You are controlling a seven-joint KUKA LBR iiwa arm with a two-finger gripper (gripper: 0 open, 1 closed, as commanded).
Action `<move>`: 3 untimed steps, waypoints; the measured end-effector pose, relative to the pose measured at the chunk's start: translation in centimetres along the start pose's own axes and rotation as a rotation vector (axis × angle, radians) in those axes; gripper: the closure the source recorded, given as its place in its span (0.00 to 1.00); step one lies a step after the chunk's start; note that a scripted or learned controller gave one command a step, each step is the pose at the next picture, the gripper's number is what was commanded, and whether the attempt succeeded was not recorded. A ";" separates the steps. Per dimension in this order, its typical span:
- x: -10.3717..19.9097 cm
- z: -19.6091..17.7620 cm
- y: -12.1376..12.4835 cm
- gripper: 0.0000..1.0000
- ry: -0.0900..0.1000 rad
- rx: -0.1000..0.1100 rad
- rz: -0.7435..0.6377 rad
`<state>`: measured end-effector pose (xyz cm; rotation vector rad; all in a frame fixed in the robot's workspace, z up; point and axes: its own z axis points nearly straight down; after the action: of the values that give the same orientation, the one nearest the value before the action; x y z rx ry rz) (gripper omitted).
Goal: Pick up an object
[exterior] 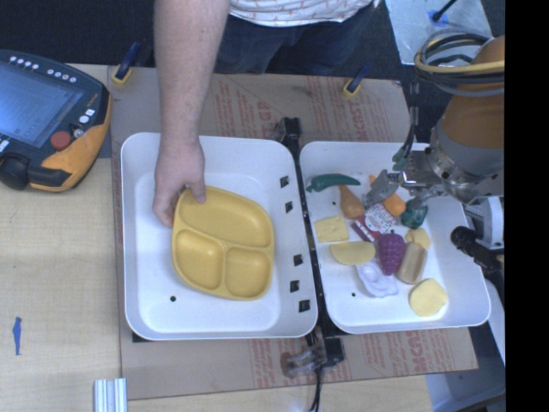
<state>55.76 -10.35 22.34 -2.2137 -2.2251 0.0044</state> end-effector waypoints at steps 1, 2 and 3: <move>0.9 12.7 4.6 0.00 -0.003 -0.004 -0.006; 0.6 10.9 4.6 1.00 -0.004 -0.005 0.000; 0.6 10.9 4.6 0.00 -0.004 -0.005 0.000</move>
<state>60.29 -9.72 11.43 -2.2187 -2.2298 0.0032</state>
